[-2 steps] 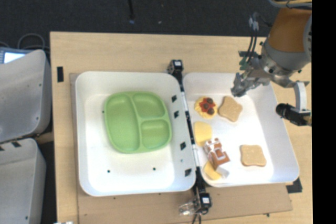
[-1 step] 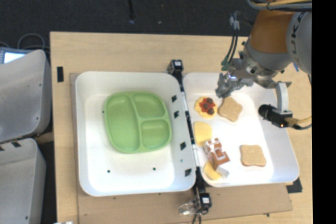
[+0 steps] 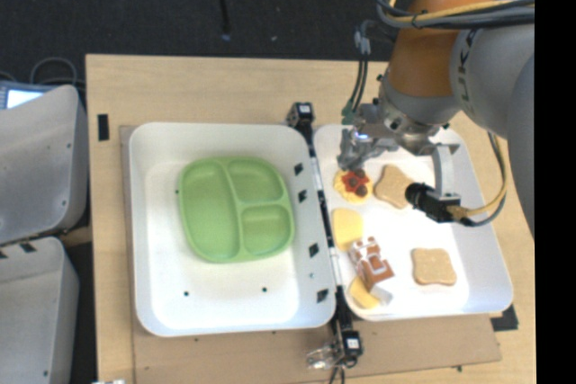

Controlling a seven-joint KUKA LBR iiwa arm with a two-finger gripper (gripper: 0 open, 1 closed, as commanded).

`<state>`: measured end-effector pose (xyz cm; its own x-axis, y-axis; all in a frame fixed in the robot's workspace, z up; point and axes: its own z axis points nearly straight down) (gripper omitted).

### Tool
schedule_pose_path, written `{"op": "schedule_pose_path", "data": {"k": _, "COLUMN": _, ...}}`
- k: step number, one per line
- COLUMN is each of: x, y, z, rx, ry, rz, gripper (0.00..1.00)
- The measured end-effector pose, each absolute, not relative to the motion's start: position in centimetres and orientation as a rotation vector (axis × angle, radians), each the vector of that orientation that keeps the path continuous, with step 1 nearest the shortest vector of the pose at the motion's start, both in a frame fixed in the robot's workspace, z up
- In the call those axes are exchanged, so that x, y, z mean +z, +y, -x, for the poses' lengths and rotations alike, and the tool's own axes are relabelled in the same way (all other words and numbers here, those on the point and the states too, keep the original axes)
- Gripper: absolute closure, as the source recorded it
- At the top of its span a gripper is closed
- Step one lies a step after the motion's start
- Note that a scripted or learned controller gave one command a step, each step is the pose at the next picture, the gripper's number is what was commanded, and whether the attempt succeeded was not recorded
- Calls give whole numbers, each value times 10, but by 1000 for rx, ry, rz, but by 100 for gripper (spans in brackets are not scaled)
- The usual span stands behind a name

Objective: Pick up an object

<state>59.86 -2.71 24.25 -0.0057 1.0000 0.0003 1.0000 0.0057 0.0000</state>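
From my feed, the right bin (image 3: pixel 490 283) holds the food: nearest a brown-and-white piece (image 3: pixel 372 261), then toast (image 3: pixel 433 266). Farther back, a small red-and-yellow item (image 3: pixel 353 183) lies directly under the jaws (image 3: pixel 353 159); I judge a straight descent suits. Their opening I cannot tell.

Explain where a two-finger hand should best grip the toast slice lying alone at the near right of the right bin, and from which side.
Probably from straight above, closing across the two opposite side edges of the toast slice. It lies flat on the right bin floor, with bare floor on all sides, so fingers can drop beside it.
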Motion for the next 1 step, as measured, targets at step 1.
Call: {"op": "schedule_pose_path", "data": {"k": 1, "x": 252, "y": 25, "z": -608, "rx": -4, "ry": -2229, "rz": 2215, "gripper": 100}}
